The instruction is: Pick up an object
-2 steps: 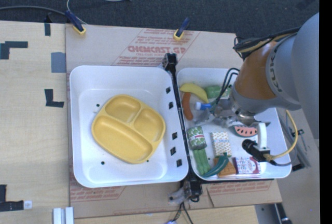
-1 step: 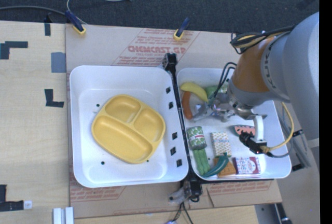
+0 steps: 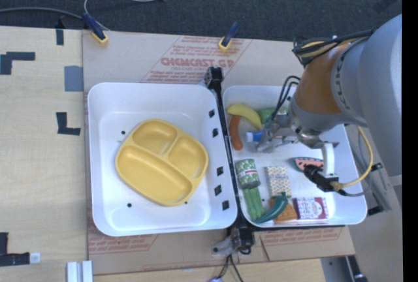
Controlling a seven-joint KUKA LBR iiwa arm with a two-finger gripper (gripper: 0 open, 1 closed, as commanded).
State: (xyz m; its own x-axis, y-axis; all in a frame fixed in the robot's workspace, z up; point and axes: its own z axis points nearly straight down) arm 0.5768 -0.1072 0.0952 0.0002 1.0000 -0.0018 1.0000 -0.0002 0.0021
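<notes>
Camera view: gripper [image 3: 264, 138] lowered beside banana [image 3: 245, 113]; jaw state cannot be told; probably light, smooth, best gripped mid-body.

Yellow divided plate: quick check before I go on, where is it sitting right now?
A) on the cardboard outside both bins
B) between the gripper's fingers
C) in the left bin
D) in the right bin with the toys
C. The yellow divided plate lies flat on the floor of the left bin, while the banana and the other small items lie in the right bin, where the gripper is.
</notes>
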